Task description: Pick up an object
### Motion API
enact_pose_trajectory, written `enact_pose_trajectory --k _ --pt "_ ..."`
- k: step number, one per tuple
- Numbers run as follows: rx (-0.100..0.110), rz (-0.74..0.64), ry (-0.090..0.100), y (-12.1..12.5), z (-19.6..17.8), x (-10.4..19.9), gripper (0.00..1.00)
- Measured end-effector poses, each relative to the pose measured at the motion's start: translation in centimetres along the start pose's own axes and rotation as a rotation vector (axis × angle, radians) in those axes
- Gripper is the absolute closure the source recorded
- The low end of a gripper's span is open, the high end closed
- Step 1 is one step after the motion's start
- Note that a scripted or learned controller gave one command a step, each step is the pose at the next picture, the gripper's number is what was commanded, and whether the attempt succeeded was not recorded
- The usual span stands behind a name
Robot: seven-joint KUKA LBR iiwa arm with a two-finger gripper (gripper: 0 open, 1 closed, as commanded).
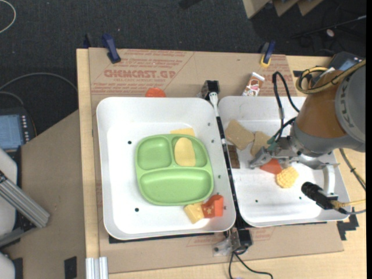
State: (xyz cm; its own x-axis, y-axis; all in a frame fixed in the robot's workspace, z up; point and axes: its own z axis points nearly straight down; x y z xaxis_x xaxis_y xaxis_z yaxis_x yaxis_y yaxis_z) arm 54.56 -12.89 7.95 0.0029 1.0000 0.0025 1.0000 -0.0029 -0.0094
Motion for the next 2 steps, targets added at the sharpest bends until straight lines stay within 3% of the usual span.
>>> enact_pose_trajectory --k 1,2 --pt "-0.014 -0.001 -0.004 0.5 -1.7 -0.1 1.00" --pt "-0.023 -0.014 -0.001 4.8 -11.2 7.8 1.00"
